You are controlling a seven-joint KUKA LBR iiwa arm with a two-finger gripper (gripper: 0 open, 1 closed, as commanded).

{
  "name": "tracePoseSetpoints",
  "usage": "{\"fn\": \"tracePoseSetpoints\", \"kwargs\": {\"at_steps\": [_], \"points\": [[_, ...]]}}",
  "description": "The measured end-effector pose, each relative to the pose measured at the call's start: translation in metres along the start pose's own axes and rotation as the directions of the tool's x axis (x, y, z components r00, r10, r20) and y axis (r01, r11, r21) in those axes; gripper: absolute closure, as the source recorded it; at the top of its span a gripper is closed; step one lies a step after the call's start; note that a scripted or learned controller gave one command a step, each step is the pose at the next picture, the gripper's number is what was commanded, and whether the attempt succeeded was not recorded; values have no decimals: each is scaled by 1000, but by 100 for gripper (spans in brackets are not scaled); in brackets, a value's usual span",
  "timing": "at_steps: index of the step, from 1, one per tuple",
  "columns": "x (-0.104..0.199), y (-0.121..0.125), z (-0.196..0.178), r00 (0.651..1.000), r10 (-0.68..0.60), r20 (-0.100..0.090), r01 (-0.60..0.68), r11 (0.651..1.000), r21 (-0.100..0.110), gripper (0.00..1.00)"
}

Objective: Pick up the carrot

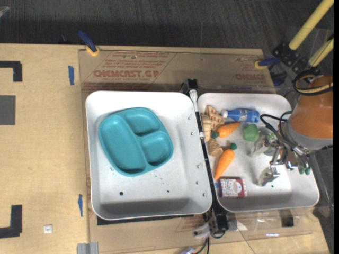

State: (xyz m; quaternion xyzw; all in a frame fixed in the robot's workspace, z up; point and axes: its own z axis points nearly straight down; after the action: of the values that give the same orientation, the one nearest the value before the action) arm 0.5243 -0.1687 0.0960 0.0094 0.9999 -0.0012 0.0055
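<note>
Two orange carrots with green tops lie in the right bin [302,194]. One carrot [229,129] rests near the bin's back left, and the other carrot [224,162] lies slanted just below it by the left wall. My gripper [268,174] hangs over bare bin floor to the right of the lower carrot, apart from it, with nothing seen in it. The grey arm with its orange band [313,118] comes in from the right.
A blue bottle [241,114], a green object [251,133], a waffle-like toy [213,117] and a red packet [232,187] share the right bin. The left bin [106,194] holds a teal divided plate [136,139]. Cables hang around the wrist.
</note>
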Motion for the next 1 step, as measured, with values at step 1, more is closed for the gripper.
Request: {"fn": "tracePoseSetpoints", "kwargs": {"at_steps": [1], "points": [[41, 64, 5, 996, 87, 5, -87, 996, -2, 0]]}}
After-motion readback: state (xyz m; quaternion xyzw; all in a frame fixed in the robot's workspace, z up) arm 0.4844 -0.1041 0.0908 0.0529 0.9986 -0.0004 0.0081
